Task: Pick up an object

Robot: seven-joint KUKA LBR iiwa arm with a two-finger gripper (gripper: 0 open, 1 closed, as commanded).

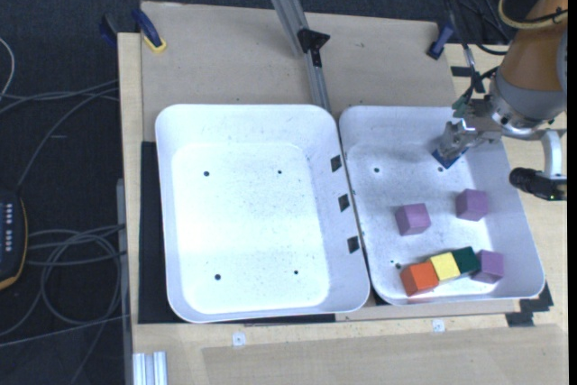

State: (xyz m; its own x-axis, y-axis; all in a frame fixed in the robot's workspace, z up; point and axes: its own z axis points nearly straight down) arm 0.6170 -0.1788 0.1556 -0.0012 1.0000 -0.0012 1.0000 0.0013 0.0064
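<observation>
Blocks sit in the right bin; a small blue block shows between my gripper fingers, so I judge I am holding it. It looks light, hard and a bit smooth, so squeezing its flat sides seems best.

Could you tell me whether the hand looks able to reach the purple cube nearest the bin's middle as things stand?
Probably yes. The hand hangs over the right bin's far side, and the purple cube stands alone with bare floor around it, apart from the other blocks.
</observation>
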